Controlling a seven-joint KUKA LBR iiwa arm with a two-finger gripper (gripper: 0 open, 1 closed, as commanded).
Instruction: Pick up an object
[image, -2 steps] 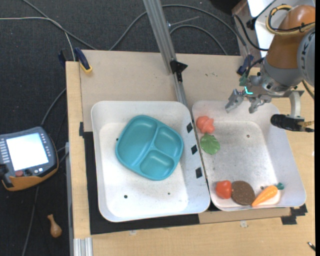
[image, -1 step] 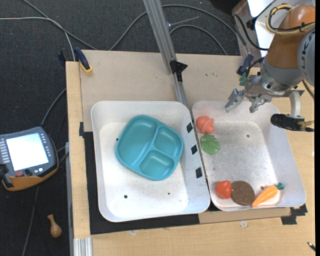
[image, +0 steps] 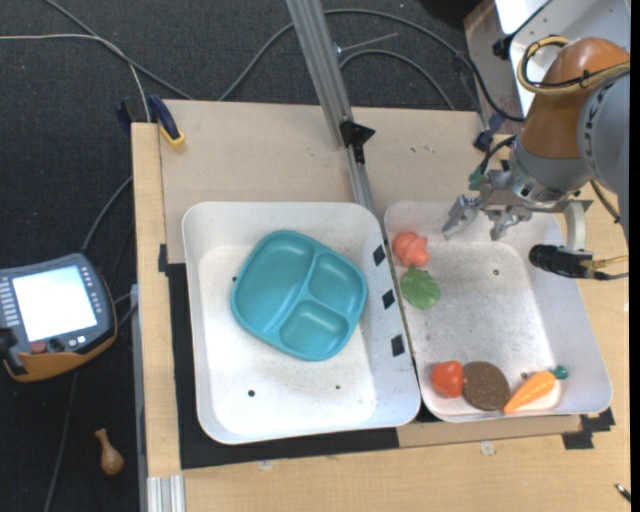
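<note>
Down at the near edge of the right bin (image: 585, 385) we have three toys packed in a row: a red tomato-like piece (image: 448, 378), a brown disc (image: 485, 385) touching it, and an orange carrot (image: 531, 391) pressed against the disc. Further back along the bin's left wall sit a green leafy piece (image: 420, 289) and, just behind it, a pinkish-orange toy (image: 409, 248). Over in the left bin (image: 215, 400) we see a teal divided plate (image: 299, 294) lying flat.

We find the end effector (image: 480, 217) up at the far end of the right bin, fingers spread apart with nothing between them, hovering well away from the near cluster and closer to the pinkish toy.

Any of these would satisfy the task, but we see trouble either way. The pink and green pieces hug the wall, so we judge a finger could land on the rim rather than beside the toy. The near trio is so tightly packed that a descending finger may strike a neighbour and shove things aside. The carrot is wedged into the corner, leaving little room. The rounded toys may also squirt out as the fingers close.
</note>
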